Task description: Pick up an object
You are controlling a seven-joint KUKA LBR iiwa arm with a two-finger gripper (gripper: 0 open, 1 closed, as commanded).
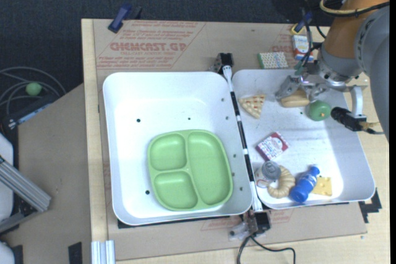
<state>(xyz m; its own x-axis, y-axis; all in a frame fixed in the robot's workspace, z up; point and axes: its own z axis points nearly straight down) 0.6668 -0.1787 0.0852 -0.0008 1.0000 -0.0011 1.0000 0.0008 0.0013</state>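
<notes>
Nothing is lifted yet, so the pick is still ahead. The arm (352, 21) is reaching in from the right and bending down over the far part of the right bin (362, 157), with the gripper (301, 88) sitting low at the bin floor. Its metal parts are lying right against a tan wedge (294, 99) and just beside a green ball (319, 110), and either one could be the target (the view does not settle which). Whether the fingers are spread or closed cannot be told from here, since they are blurring into the wedge, and nothing is visibly sitting between them.

The other candidates are resting apart from the gripper in the same bin: a waffle slice (252, 104) near the divider, a red packet (271, 146) toward the middle, and a cluster at the near edge made of a doughnut (282, 181), a blue bottle (304, 185) and a cheese piece (323, 185). The left bin (124, 108) is holding a green tray (189, 169) with three compartments.

Judging by the pose, the arm is at the bottom of a grasp attempt, wrist pointing down and leftward, so closing and lifting are what remain.
</notes>
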